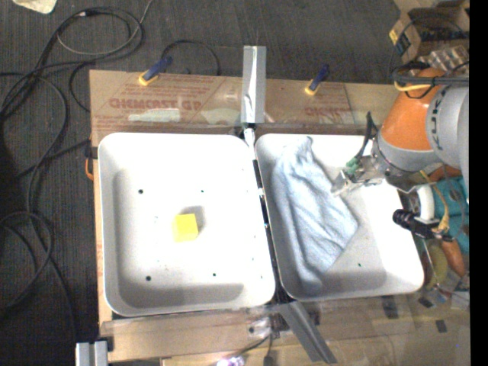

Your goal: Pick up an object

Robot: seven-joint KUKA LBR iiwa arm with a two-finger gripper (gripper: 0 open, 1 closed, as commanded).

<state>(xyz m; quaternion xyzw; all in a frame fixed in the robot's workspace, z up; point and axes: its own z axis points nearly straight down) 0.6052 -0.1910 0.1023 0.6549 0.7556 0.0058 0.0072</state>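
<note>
The gripper (347, 180) hovers over the right bin (396, 277), at the upper right edge of the pale cloth (313, 208) lying in it; its grip state cannot be told. For a sound pick, it should probably descend onto a raised fold near the cloth's middle. A yellow block (186, 227) sits in the left bin (122, 166), well apart from the cloth.

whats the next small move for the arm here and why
Probably lower the gripper onto the light cloth just beneath and to its left. It hovers over the right bin at the cloth's edge, with nothing visibly held, so the cloth looks like the nearest target; the yellow block sits across in the left bin.
</note>
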